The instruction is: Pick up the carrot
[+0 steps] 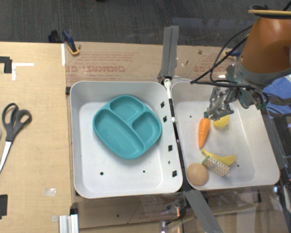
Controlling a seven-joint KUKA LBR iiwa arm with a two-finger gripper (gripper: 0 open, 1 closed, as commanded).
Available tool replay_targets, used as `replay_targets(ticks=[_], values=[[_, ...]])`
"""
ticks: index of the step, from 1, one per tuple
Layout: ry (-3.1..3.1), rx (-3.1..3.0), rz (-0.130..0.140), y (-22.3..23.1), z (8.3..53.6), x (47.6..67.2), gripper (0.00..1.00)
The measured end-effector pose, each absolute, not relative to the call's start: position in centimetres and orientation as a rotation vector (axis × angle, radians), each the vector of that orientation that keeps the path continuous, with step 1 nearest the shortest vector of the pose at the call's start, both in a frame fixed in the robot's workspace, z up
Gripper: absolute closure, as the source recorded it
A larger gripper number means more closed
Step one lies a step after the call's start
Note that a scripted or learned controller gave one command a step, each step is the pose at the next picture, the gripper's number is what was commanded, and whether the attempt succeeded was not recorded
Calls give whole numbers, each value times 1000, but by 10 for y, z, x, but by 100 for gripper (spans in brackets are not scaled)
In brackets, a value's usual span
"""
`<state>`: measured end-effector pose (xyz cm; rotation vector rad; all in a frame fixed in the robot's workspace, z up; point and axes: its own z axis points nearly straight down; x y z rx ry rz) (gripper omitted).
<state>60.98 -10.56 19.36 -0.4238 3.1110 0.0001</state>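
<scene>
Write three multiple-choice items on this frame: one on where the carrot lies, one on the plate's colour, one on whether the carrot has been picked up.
1. The carrot lies in:
A. the left bin
B. the right bin
C. the plate

2. The divided plate is:
A. teal
B. red
C. white

3. The carrot is:
A. raised above the bin
B. resting on the bin floor
C. out on the bench

Answers: 1 B, it lies beside the yellow pieces under the gripper. 2 A, teal against the white left bin. 3 B, it lies flat on the floor.
</scene>
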Motion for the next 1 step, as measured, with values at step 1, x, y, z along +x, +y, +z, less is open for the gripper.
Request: replay_targets(ticks=[1], values=[[3045, -753, 1, -56, 230, 589, 100]])
